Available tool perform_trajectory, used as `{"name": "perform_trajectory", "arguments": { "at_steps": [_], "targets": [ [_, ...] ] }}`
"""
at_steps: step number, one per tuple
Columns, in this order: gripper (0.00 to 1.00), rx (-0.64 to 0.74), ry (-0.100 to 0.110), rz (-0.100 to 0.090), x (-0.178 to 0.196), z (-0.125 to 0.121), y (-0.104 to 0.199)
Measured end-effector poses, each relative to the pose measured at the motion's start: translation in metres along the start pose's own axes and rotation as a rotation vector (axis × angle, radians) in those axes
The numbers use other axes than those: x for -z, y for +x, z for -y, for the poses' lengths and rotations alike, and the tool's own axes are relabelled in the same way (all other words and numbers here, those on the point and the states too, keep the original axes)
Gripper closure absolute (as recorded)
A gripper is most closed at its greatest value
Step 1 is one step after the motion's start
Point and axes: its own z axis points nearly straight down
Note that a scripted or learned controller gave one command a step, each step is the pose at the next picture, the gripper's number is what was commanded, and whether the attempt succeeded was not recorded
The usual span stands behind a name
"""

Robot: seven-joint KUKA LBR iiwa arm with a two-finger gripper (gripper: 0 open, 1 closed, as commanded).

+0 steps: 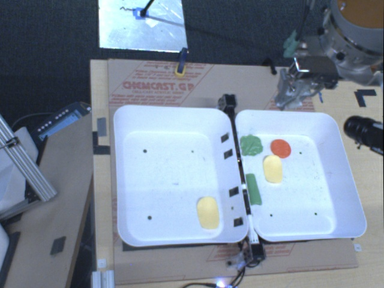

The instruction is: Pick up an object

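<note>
Arm: the grey KUKA arm (354, 23) comes in at the upper right of the frame, orange band showing at the very top edge.
Gripper: the gripper (292, 96) hangs above the bench just past the upper rim of the right bin, near that bin's upper left corner, over the brown board.
Jaws: too blurred and too small to call; I cannot tell whether they stand spread or pressed together, and nothing shows between them.
Right bin: the right bin (336, 161) sits right of centre and carries four items, all in its left half.
Green lump: a crumpled green piece (251, 144) lies at the bin's upper left, close to the divider.
Red disc: an orange-red round piece (280, 148) lies just beside the green lump, to its right.
Yellow piece, right: a pale yellow oval (273, 168) sits just below the red disc.
Green strip: a narrow green bar (253, 188) lies lengthwise along the divider, below the lump.
Left bin: the left bin (156, 137) fills the centre left.
Yellow piece, left: a second yellow oval (208, 212) rests at its lower right, near the rim.
Board: the brown board (159, 80) with red lettering lies under both bins.
</note>
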Motion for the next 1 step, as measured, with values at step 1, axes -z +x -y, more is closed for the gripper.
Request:
{"name": "perform_trajectory", "arguments": {
  "at_steps": [1],
  "targets": [
    [1.0, 0.0, 0.0, 0.0, -0.0001, -0.0001, 0.0107]
  ]
}}
